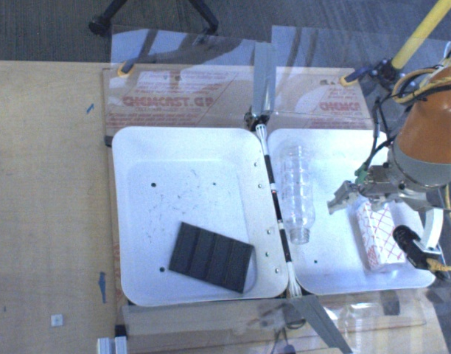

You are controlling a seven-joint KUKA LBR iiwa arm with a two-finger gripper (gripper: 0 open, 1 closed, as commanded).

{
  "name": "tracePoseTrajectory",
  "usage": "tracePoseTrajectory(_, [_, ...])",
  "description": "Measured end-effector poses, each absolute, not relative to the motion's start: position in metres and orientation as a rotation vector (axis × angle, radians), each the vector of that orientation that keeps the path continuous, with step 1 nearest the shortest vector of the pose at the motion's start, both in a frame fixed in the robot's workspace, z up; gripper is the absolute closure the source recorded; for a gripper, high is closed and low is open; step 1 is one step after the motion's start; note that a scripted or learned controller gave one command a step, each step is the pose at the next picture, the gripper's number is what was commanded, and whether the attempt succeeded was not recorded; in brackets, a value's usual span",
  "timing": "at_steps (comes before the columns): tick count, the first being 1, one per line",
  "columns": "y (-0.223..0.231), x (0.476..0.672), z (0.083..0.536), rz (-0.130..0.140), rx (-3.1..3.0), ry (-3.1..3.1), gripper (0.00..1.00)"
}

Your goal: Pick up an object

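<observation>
our pincer sits spread wide over the red-checked paper tray in the right bin, holding nothing; clear plastic bottle beside; likely lining up a grasp

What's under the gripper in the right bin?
A red-and-white checked paper carton lies under the gripper in the right bin. Its lower end shows; the wrist covers its upper end. A clear plastic bottle lies apart, to the left.

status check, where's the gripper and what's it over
Gripper low in right bin, above red-and-white carton. Nothing seen gripped. Clear plastic bottle lies alongside, near the divider. Dark ridged block in left bin.
</observation>
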State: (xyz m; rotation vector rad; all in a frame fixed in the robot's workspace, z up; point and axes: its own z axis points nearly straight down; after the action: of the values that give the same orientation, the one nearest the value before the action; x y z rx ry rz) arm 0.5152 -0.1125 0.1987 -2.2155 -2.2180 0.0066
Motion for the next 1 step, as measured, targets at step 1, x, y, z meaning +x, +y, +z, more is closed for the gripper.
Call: tracePoseTrajectory(1, [-0.1776,0.5194,0.144,-0.004,-2.226,-2.222,0.0])
